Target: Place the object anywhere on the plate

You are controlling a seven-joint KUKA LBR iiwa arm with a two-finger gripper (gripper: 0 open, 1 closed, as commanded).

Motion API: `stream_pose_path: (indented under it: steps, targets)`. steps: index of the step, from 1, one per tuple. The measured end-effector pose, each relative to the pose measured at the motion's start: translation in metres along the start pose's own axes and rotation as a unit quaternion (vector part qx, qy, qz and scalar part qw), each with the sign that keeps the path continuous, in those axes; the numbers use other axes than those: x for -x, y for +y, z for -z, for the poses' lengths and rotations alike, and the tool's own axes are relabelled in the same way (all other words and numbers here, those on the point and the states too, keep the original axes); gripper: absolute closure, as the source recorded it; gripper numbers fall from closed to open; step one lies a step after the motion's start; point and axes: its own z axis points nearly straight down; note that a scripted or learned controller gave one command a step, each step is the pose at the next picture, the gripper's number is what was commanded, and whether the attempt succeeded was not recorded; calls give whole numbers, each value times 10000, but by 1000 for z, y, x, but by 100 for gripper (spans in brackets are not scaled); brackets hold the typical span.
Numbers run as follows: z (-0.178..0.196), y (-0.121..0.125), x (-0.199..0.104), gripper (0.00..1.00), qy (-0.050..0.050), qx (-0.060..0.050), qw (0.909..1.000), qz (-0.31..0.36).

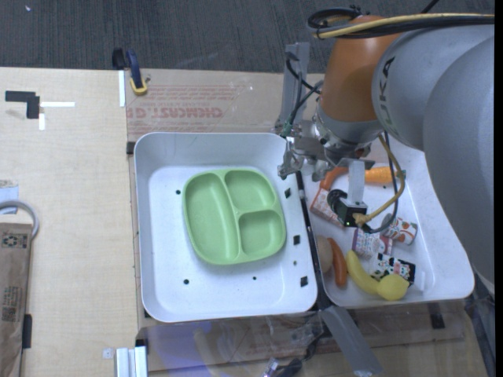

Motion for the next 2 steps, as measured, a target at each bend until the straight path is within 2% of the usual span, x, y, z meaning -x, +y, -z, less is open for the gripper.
stream_pose_path:
  steps: [1, 2]
  targets:
    - [0, -31, -42, 100, -2, 0, 9976, 696]
    - [36, -91, -99, 100, -5, -1, 9982, 600]
